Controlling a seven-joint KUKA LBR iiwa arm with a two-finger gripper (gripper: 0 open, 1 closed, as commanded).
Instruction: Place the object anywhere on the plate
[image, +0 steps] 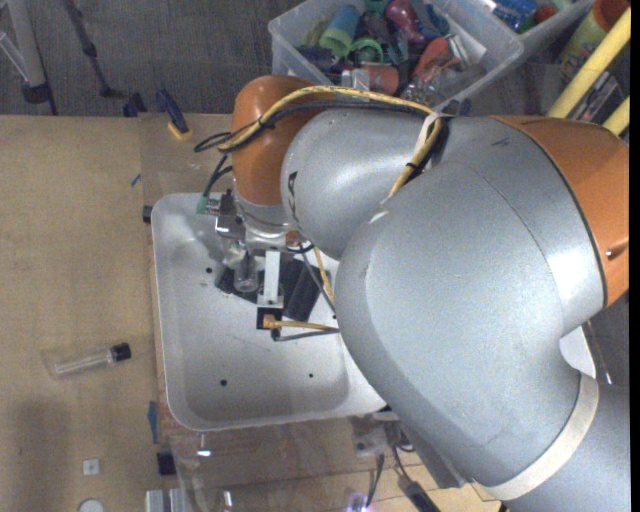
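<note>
My gripper (236, 270) hangs low over the upper left part of the left white bin (200, 390), just below the orange wrist band. The big grey arm reaches in from the right and hides most of the bench, including the right-hand bin. Whatever sits under the gripper is hidden by the wrist and its mount.
The bin floor (250, 370) in front of the gripper is bare white with a few small dark specks. A clear vial with a black cap (86, 358) lies on the brown surface left of the bin. A clear tub of coloured toys (390, 45) stands behind.
</note>
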